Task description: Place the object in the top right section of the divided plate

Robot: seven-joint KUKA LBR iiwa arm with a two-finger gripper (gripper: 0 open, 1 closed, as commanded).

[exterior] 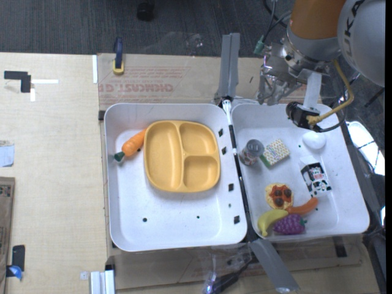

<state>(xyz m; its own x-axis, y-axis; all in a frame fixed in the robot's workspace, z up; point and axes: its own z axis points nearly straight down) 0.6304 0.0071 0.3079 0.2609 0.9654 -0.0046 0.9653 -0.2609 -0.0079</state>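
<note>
Arm: the grey arm is reaching in from the right, with the gripper (278, 89) hanging over the top edge of the right bin (355, 182), above the bin floor and touching nothing I can make out.
Claw: metal and cables are crowding together there, so I cannot tell how it is set; nothing is showing between its tips.
Plate: the yellow divided plate (182, 155) is lying flat in the left bin (122, 213), with a toy carrot (131, 144) just beside its left rim. Its top right section is lying bare.
Object: the task is not naming which one. All candidates are sitting in the right bin: a small can (252, 151), a speckled sponge block (275, 152), a white lump (314, 141), a black-and-white carton (315, 179), a toy pizza (280, 195), a banana (270, 220), grapes (289, 225).
Handling: these are probably light, hollow plastic toys, stiff and somewhat slippery. The can is looking like the easiest hold, pinched across its round sides near mid-height. The sponge block would likely give a little, so pinching its long flat faces is looking safer.
Risk: the banana, grapes and an orange piece are touching, so a grab there is likely dragging neighbours.
</note>
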